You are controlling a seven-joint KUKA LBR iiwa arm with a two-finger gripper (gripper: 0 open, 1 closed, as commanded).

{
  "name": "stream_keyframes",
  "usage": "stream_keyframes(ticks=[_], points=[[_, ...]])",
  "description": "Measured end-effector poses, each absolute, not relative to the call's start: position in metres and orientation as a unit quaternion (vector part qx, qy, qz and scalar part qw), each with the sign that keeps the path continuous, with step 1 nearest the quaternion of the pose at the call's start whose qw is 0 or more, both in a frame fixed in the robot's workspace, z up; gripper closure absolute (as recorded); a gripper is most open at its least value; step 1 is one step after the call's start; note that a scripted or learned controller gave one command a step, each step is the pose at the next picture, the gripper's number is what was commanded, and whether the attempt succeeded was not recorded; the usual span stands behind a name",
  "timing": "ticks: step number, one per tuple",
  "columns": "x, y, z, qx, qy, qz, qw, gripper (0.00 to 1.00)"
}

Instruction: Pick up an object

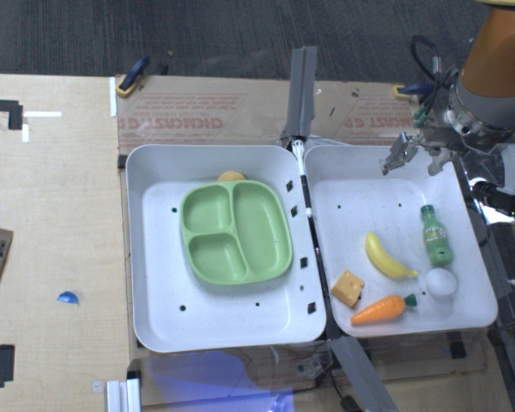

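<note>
The gripper [419, 155] hangs over the upper right corner of the right bin [352, 197]; its two fingers stand apart with nothing between them. Below it in that bin, a small green bottle [435, 235] lies near the right wall. A yellow banana [386, 257] lies to the bottle's left. A white ball [440, 282] rests just below the bottle, with an orange carrot [382, 309] beside it along the lower edge. A tan cube [348, 287] sits left of the carrot. The left bin [154, 256] holds a green divided plate [237, 232], and a small yellowish object [231, 177] shows at the plate's upper rim.
</note>
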State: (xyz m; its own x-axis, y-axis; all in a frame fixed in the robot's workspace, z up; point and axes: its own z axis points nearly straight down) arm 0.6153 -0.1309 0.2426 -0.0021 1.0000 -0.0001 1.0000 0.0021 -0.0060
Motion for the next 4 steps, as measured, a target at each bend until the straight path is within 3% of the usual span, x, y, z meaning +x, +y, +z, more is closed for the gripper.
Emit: stream_keyframes(ticks=[1, 2, 3, 4], points=[[0.654, -0.132, 0.214, -0.666, -0.746, 0.0019, 0.001, 0.0], [0.603, -0.183, 0.113, -0.619, -0.786, 0.0011, 0.002, 0.0], [0.533, -0.128, 0.089, -0.592, -0.806, 0.0006, 0.002, 0.0], [0.478, -0.16, 0.089, -0.49, -0.872, 0.0001, 0.002, 0.0]])
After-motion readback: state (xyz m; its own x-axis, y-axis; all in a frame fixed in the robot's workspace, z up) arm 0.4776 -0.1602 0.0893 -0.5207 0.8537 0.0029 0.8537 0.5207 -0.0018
